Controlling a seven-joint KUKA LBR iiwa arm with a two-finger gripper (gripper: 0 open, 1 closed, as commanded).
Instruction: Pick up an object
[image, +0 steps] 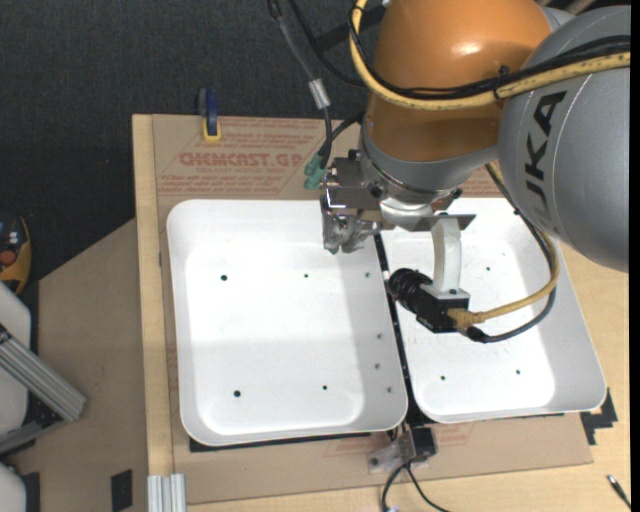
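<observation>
My gripper (345, 228) hangs below the grey wrist and orange band (450, 70), over the far end of the seam between the two bins. Its metal body sits just above the left bin's (270, 330) far right corner. A black block (430, 305) with a yellow cable hangs beside it over the right bin (510, 370). The arm hides the far part of the right bin and whatever lies under it. The left bin's floor shows plain white with a few small dark dots.
Both white bins rest on a brown board (250, 150) with red lettering. A blue and yellow clamp (209, 115) stands at the board's far edge. Cables (410, 465) hang at the near edge, and an aluminium rail (40, 375) lies at the left.
</observation>
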